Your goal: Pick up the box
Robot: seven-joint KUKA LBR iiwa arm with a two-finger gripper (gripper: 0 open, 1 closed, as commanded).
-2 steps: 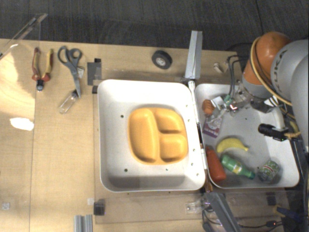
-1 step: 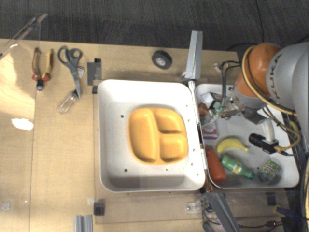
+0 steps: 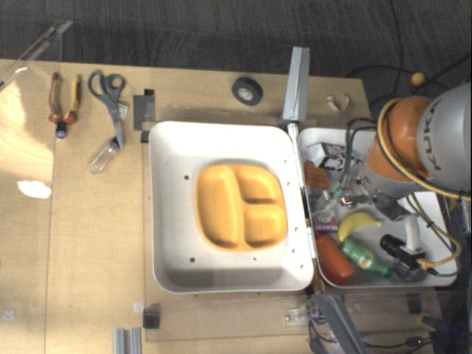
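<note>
Here, the arm [image 3: 431,142] reaches in from the right and hangs over the right bin [image 3: 442,260]. Its gripper [image 3: 352,192] is low down among the things in that bin, and I cannot tell how it is set or if it has hold of anything. A box [image 3: 328,155] with print on it seems to lie near the top of the right bin, just by the gripper, partly hidden. Below it lie a banana [image 3: 356,223], a green bottle [image 3: 363,257] and a red thing [image 3: 333,261]. The left bin [image 3: 177,198] has a yellow tray [image 3: 241,205] in its middle. On the bench [image 3: 74,234] lie scissors [image 3: 110,102], pliers [image 3: 63,102] and a roll of tape [image 3: 247,91].
</note>
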